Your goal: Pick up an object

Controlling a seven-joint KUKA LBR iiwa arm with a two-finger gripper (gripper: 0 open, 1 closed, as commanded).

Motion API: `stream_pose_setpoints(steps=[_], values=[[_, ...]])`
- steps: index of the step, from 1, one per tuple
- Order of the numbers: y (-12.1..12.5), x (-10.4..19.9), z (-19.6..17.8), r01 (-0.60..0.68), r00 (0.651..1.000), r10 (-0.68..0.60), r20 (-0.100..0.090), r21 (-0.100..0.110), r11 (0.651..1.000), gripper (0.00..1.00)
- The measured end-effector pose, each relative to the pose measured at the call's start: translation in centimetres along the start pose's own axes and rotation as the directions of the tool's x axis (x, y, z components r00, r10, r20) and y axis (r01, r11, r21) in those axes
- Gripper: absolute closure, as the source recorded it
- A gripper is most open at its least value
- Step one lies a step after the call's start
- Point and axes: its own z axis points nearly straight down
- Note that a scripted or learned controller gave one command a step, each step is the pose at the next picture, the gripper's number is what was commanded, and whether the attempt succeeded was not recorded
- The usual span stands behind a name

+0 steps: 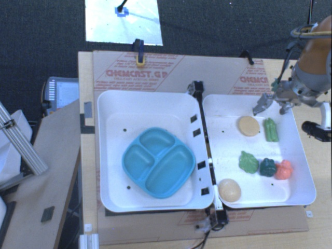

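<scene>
Tan round piece [248,126] lies just below the open, empty fingers [272,104].

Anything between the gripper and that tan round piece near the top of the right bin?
Nothing visible. The gripper hangs above the right bin, with bare bin floor between it and the tan round piece. The green piece lies beside it.

Dark carpet [218,14] across the top of the frame, pale square sheet [123,13] on it at upper left, tan bench [85,87] below, angled board [49,175] at lower left
</scene>
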Motion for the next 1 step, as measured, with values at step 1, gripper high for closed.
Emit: stream_pose_setpoints(steps=[1], values=[[0.31, 0.06, -0.91, 0.003, 1.0, -0.003, 0.003, -0.014, 1.0, 0.0]])
